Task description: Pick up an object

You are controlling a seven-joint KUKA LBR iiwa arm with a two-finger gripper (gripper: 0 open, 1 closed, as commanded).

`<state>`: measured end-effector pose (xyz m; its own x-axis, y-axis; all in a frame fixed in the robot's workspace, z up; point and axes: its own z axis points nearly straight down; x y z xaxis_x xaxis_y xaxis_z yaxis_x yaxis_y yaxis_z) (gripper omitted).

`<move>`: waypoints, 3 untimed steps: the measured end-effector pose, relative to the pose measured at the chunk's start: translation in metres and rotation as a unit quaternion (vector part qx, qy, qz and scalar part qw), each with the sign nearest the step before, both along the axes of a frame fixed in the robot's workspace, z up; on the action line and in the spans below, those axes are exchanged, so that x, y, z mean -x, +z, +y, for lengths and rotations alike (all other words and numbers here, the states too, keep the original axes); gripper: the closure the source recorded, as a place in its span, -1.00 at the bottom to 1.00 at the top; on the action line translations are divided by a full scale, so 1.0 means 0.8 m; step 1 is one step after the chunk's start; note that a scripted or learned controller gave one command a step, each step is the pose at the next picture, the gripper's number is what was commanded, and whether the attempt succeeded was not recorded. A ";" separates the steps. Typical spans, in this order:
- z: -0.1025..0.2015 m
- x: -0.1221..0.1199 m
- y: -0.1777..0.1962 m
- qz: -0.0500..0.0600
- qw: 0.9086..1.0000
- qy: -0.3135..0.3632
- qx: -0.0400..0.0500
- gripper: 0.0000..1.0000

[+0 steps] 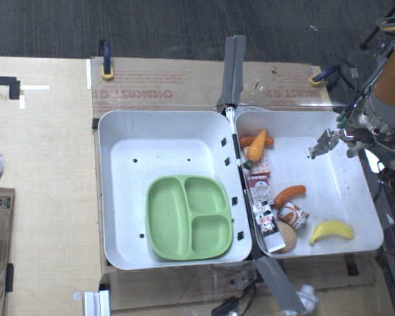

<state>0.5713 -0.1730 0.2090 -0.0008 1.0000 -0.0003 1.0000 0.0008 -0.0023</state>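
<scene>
My gripper [334, 150] hangs over the right part of the right bin [329, 120], open, with nothing between its fingers. Below it on the bin floor lie a yellow banana [332, 231] at the front right, a red-orange sausage [289, 193] near the middle, and a small red and white can [292, 215] beside it. An orange carrot [256, 147] and another orange piece [252, 139] rest at the back left by the divider. A red and white packet [259, 187] and a black and white box [268, 225] lie along the left wall, with a brown round thing [288, 237] at the front.
The left bin [118, 176] holds a green divided plate [189, 217]. A grey post [234, 71] rises behind the divider between the bins. Clamps [105, 68] hold the bench's back edge. The arm's body and cables [382, 110] stand at the right.
</scene>
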 end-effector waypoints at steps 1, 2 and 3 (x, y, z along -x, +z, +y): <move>0.038 0.073 -0.148 0.001 0.996 -0.086 0.000 -1.00; 0.092 0.038 -0.146 -0.002 1.000 0.022 0.003 -1.00; 0.027 0.118 -0.147 0.000 1.000 -0.016 0.000 -1.00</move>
